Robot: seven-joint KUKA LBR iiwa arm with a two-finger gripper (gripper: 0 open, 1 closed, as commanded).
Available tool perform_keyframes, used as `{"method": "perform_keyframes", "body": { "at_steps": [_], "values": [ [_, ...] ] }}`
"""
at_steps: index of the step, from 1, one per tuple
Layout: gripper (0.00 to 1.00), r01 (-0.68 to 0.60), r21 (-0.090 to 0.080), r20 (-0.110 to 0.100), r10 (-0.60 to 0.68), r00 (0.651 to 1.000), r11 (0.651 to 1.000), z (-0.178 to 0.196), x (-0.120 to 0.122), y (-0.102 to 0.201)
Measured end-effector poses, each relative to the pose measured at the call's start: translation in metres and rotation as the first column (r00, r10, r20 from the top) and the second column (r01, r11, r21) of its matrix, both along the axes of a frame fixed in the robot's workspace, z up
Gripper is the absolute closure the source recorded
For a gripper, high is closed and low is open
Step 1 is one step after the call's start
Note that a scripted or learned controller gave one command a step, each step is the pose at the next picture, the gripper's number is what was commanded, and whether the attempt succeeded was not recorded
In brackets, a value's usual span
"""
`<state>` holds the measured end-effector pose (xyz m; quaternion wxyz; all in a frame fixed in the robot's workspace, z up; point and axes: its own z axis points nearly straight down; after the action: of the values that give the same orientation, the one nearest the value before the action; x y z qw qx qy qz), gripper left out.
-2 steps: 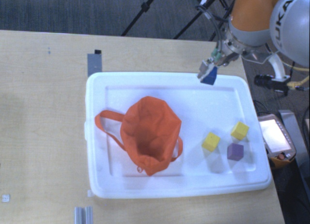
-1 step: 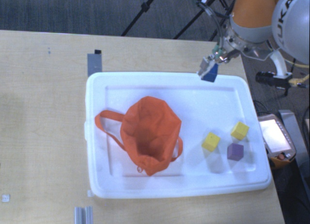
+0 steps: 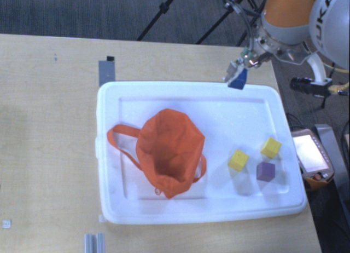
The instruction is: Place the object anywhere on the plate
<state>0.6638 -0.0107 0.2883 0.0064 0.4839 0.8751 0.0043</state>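
Right now the hand (image 3: 239, 74) hangs above the far rim of the white bin (image 3: 109, 137), toward its right corner, with the arm (image 3: 298, 0) coming in from the right. A small blue piece (image 3: 237, 82) sits at its tip; whether that is a held thing or part of the hand I cannot tell, nor how its grip stands.

Down in the bin, three little blocks wait near the right end: one yellow cube (image 3: 238, 160), a second yellow cube (image 3: 270, 148) and a purple cube (image 3: 265, 172), close together but apart. They look light, stiff and flat-sided, so I'd pinch one across two opposite faces, from straight above.

Left of them slumps an orange cloth bag (image 3: 169, 153), soft and floppy, best taken by a fold or its strap. No plate that I can pick out.
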Motion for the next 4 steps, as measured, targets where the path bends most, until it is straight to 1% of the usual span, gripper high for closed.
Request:
{"method": "perform_keyframes", "body": {
  "at_steps": [2,3,4],
  "values": [
    [1.0,-0.005,0.001,0.012,0.005,1.0,1.0,0.022,0.002,0.002],
    [1.0,-0.2,-0.001,-0.01,0.2,0.98,0.98,-0.025,-0.031,0.027],
    [1.0,-0.434,-0.005,-0.008,0.434,0.901,0.901,0.01,-0.028,-0.02]
  ]
}}
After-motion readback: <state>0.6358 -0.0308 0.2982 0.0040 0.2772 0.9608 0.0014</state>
